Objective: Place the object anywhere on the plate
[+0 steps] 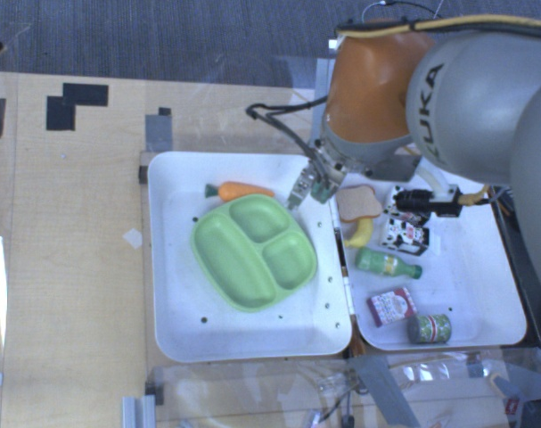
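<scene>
end effector (307, 188) hovers just beside the plate (252, 252).

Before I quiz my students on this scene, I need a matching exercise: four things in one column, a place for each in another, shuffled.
Things:
1. carrot
2. green plate
3. can
4. green bottle

Places:
A. right bin, near front corner
B. left bin, just behind the plate
C. right bin, lying about mid-bin
D. middle of the left bin

Pairs: 1-B, 2-D, 3-A, 4-C
</scene>
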